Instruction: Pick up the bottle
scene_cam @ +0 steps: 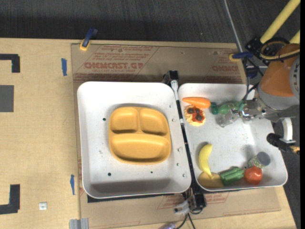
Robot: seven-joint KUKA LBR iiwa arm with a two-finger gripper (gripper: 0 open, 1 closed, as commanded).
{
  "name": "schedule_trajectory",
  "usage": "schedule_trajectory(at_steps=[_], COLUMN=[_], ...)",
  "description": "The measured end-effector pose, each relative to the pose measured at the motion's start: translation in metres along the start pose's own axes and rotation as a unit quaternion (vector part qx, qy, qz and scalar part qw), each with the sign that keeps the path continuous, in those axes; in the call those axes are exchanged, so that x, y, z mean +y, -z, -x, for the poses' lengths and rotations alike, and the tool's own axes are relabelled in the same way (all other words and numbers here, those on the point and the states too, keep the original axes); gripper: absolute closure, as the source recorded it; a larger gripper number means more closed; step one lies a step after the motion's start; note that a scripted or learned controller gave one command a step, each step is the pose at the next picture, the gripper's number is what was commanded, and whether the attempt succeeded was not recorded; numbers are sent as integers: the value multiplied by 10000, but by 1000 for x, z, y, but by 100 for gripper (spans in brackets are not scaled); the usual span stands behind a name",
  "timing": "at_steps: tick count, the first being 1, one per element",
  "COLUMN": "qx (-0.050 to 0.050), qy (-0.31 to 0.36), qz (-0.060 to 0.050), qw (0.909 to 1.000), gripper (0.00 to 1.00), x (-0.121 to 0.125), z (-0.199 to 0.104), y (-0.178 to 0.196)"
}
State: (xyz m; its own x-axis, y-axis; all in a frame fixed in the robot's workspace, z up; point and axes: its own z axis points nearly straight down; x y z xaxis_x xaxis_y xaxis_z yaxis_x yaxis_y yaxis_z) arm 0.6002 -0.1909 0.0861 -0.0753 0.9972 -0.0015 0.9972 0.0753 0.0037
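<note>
My hand (228,116) is down in the right bin (238,137), near its far wall, at a green bottle (225,108) lying on its side there; I cannot tell how my fingers stand on it. The carrot (196,101) lies just beside the bottle's left end, so a closing grip could nudge it or push the bottle against the wall. Lying flat and round, the bottle may roll out. The bin's middle is open; the banana (205,159), pepper (232,175) and tomato (253,175) crowd the near edge.
</note>
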Motion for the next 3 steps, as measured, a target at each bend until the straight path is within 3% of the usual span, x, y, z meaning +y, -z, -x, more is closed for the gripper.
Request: schedule_trajectory(at_steps=[1, 2, 3], qx=[10, -1, 86], qy=[-324, -3093, -4354], qz=[-57, -310, -81], qw=[9995, 9505, 9002], gripper=[0, 0, 0], x=[48, 59, 37], z=[-8, -19, -10], y=[-1, -3, -1])
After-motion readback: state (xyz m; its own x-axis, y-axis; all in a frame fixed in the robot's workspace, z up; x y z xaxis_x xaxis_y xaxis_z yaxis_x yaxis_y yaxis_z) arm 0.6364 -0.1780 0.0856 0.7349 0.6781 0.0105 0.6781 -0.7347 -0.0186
